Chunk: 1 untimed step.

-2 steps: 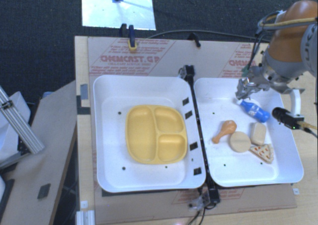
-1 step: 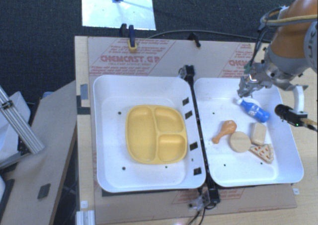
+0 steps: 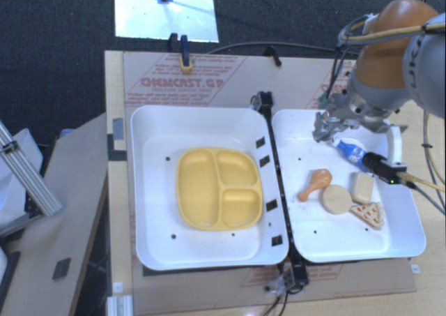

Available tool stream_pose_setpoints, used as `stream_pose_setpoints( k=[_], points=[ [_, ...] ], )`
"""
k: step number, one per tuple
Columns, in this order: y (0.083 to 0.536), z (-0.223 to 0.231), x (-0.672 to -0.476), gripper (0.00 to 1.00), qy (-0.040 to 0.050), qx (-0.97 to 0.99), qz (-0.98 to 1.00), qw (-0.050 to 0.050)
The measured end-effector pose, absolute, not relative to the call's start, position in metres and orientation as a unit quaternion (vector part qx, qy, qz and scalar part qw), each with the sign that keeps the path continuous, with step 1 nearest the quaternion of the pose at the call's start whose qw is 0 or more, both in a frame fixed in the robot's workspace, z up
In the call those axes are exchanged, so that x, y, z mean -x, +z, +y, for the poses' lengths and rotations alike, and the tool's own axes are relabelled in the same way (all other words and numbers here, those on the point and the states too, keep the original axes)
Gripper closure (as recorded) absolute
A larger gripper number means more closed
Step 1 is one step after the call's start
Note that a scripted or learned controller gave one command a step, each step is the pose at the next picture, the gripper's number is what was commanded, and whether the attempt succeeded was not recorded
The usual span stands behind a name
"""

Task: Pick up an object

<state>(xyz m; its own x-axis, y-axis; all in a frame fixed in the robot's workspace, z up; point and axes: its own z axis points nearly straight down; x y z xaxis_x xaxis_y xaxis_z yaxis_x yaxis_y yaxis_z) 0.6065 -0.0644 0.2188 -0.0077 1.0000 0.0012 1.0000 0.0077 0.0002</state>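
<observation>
The blue-and-white tube [image 3: 350, 150] lies slantwise in the right bin [image 3: 411, 238], just beside the gripper [image 3: 325, 128], whose fingers' opening cannot be told.

Yellow divided plate [image 3: 219, 187] sitting in white left bin [image 3: 150, 168], orange drumstick [image 3: 315, 183], tan round piece [image 3: 336, 199], blue-and-white tube [image 3: 350, 149] lying in white right bin [image 3: 296, 140]

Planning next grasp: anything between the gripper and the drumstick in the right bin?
Nothing visible. The gripper sits over the right bin's far side; bare white floor lies between it and the drumstick. The blue-white tube lies off to the side.
</observation>
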Motion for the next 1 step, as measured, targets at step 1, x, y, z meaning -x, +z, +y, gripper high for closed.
stream_pose_setpoints(
  k=[1],
  points=[
    [0.2308, -0.0093, -0.6035, 1.0, -0.0014, 0.704, -0.711, 0.0]
  ],
)
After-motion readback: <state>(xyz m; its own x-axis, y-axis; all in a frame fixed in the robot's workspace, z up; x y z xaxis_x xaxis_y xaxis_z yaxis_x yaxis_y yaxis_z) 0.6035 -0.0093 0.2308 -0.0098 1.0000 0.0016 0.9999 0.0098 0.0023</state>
